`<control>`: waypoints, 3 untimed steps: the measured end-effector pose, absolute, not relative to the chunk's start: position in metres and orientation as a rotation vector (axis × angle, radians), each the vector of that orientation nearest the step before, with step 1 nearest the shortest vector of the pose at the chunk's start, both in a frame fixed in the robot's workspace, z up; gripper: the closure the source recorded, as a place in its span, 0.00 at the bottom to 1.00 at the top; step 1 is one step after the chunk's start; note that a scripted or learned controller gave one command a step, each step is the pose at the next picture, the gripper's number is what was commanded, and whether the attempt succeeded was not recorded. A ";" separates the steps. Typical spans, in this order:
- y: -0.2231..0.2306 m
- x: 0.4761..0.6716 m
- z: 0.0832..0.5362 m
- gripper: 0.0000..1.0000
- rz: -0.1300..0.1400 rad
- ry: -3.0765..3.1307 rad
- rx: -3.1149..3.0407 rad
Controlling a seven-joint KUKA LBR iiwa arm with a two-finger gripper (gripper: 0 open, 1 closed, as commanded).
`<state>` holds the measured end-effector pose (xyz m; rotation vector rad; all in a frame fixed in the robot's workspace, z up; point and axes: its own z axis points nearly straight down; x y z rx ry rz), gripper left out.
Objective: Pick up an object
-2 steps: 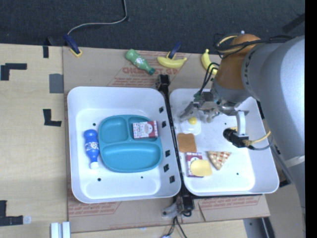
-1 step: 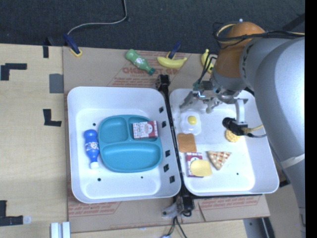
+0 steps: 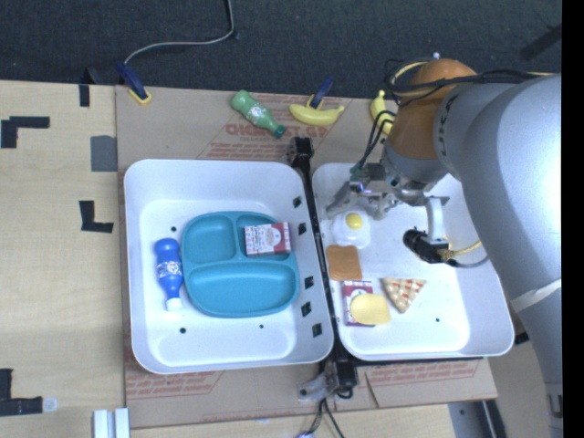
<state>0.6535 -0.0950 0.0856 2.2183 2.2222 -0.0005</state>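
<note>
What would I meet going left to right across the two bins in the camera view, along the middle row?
Blue bottle → teal divided tray → small red carton on that tray → brown toast slice → pizza slice. The fried egg and the pincer overlap above the toast, so I leave them out.

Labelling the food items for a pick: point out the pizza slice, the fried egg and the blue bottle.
pizza slice point(image 3: 402, 292), camera view, middle of its topping.
fried egg point(image 3: 352, 224), camera view, on its yolk.
blue bottle point(image 3: 168, 270), camera view, on its label.

Red print runs along the cardboard sheet point(image 3: 239, 135) under the bins, too blurred to read.
</note>
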 end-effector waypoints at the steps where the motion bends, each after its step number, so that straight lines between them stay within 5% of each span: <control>1: -0.104 0.660 0.086 0.00 0.001 2.223 2.218; 2: -0.120 0.654 0.086 0.00 0.002 2.221 2.217; 3: -0.119 0.655 0.097 1.00 0.002 2.221 2.215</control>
